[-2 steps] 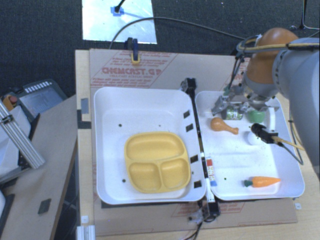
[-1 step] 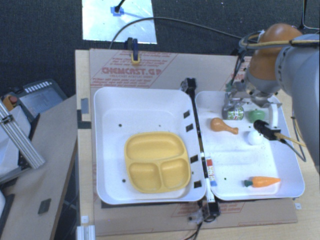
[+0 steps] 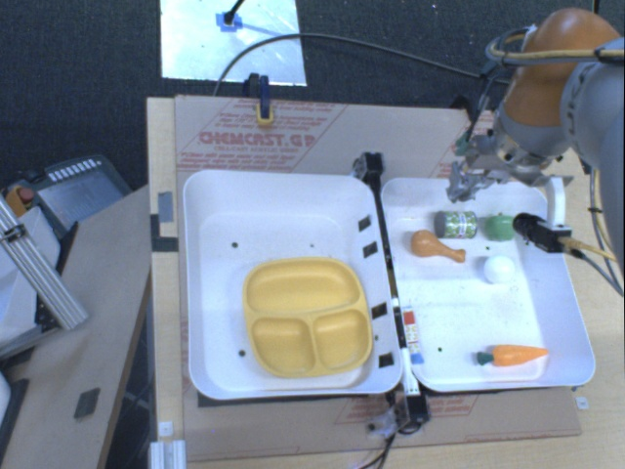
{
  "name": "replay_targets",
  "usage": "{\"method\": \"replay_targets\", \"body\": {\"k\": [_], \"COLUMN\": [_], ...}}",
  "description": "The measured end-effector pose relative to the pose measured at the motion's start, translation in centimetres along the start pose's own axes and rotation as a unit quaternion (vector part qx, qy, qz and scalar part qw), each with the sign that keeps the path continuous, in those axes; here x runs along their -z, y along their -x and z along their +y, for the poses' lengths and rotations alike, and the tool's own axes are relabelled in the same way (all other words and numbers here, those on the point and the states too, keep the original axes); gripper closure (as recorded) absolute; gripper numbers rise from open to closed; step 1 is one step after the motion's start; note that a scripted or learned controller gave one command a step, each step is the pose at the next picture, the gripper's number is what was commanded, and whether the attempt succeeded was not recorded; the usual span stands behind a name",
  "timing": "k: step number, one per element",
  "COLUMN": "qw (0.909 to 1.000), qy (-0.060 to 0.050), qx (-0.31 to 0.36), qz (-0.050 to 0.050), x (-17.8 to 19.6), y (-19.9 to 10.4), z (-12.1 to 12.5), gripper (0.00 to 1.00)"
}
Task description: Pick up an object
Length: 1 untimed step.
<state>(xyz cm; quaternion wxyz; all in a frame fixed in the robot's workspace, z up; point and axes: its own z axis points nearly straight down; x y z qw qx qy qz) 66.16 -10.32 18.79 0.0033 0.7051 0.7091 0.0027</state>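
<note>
The tool (image 3: 467, 186), metal, grip state unclear, hangs just above a small cylindrical can (image 3: 456, 225) lying sideways.

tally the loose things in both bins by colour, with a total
yellow: 1, divided tray
orange: 1, carrot
tan: 1, drumstick
white: 1, ball
green: 1, round item
grey-green: 1, can
total: 6
</note>
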Motion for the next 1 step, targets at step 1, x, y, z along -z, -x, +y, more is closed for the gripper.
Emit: {"method": "replay_targets", "body": {"k": [1], "qw": [1.0000], "qy": [0.000], "qx": [0.001], "qz": [0.000], "x": [4.72], "y": [-0.62], "z": [0.61], "gripper": [1.00]}}
